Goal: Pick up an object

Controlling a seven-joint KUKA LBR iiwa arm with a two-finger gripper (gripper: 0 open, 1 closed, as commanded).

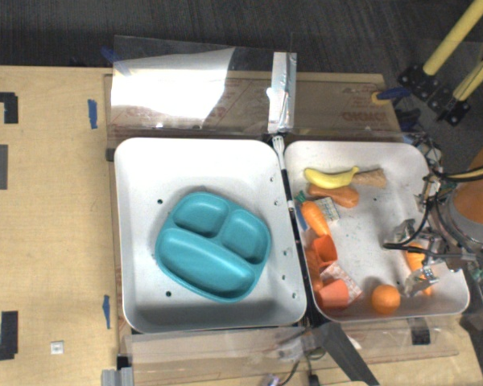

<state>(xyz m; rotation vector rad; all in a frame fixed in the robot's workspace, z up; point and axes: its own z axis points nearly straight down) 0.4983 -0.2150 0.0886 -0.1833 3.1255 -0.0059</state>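
1. Two shallow white bins sat side by side on the bench. The left bin (pixel 137 215) held a teal divided plate (pixel 214 244) and nothing else that could be made out.

2. Along the left wall of the right bin (pixel 386 155) lay a loose column of toy food: a yellow banana (pixel 330 176) at the top, an orange carrot-like piece (pixel 315 218) below it, an orange-red cup-shaped piece (pixel 325 250) lower still, and a red-orange block in clear wrap (pixel 334 293) near the front corner.

3. A small round orange (pixel 385 298) rested on the bin floor near the front wall, apart from the column and just left of the gripper.

4. The gripper (pixel 423 273) was low in the right bin's front right corner, with cables looped about it. An orange piece (pixel 415 260) showed right against the fingers, but it could not be told whether it was clamped between them or merely lay beside them, and whether the fingers stood spread or pressed together could not be told either.

5. Judged from this, the reach into the bin was done, while a secure hold was unconfirmed and no lift clear of the bin had happened. What remained, most likely, was to close firmly on the nearest piece and raise it.
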